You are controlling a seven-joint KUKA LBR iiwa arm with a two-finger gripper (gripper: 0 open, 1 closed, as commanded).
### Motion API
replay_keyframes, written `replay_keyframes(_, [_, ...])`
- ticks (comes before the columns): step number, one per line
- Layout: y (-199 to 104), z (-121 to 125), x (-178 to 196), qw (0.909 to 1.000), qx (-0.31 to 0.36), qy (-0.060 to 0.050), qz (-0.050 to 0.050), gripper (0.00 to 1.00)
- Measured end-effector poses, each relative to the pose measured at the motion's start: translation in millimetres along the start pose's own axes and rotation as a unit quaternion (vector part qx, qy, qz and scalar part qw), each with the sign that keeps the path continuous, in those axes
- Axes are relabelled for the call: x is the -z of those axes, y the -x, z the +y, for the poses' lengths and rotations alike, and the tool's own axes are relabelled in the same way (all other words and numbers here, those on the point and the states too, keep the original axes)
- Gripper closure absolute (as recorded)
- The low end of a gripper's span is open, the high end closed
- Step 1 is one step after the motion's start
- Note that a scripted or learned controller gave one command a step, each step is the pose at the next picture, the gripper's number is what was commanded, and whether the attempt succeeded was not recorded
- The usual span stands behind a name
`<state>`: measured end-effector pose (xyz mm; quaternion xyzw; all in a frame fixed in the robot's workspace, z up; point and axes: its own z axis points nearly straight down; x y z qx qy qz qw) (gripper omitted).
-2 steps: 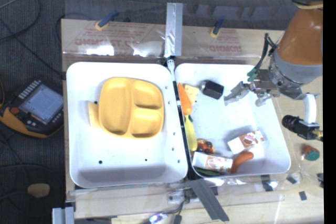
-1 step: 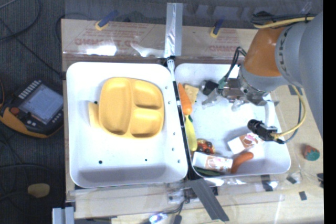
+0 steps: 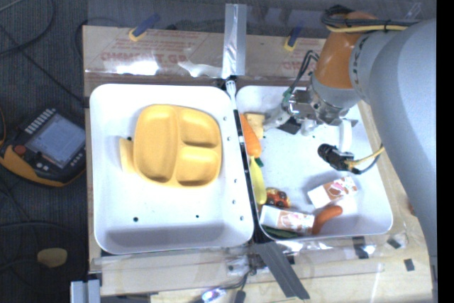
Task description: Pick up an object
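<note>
You can't tell how your gripper [image 3: 292, 117] is set; it hangs low over the right bin [image 3: 369, 184], at its far left part. Near it you have one carrot [image 3: 250, 135], one small carton [image 3: 332, 191] and one sausage [image 3: 327, 217]. One yellow tray [image 3: 177, 144] fills the left bin [image 3: 113, 216].
</note>
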<state>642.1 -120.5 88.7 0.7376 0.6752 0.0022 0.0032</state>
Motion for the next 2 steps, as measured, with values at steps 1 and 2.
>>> replay_keyframes(1, [0,-2,8,1.0,0.0,-0.006,0.001,1.0])
replay_keyframes(2, [-32,25,109,0.9982,0.059,-0.004,0.001,1.0])
